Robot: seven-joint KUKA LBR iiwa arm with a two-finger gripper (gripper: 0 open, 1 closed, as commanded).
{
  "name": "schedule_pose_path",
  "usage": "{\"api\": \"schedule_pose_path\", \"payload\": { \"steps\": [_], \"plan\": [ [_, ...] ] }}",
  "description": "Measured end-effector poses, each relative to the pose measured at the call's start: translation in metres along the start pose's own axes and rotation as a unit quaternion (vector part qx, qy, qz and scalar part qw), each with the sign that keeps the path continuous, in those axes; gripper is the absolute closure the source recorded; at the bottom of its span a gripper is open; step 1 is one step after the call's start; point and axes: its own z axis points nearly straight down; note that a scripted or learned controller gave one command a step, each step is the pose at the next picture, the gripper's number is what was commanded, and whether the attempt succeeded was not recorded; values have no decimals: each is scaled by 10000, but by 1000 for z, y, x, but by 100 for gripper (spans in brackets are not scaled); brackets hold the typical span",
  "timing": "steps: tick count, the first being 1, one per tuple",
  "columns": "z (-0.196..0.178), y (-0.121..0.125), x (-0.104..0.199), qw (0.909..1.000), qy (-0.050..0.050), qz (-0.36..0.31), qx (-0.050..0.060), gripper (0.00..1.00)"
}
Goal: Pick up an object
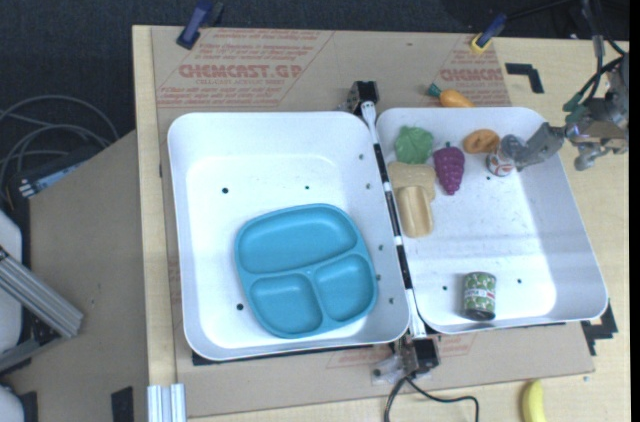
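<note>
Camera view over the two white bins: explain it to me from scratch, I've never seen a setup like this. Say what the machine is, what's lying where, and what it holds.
One fixed camera looks down at a slant on a bench. The machine is a robot arm reaching in from the right; its gripper hangs over the right bin, near that bin's far right corner.

The left bin holds a blue divided plate.

In the right bin lie toy foods: a green leafy vegetable, purple grapes, a tan bread piece, an orange item, a small red-and-white item beside the gripper, and a green can near the front.

A small carrot lies on the bench behind the bins, and a banana at the front edge.

Nothing visibly sits between the gripper's fingers.
</note>
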Motion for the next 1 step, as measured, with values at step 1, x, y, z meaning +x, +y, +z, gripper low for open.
{"api": "schedule_pose_path", "payload": {
  "steps": [1],
  "plan": [
    [131, 61, 15, 10000, 9, -1, 17, 0]
  ]
}}
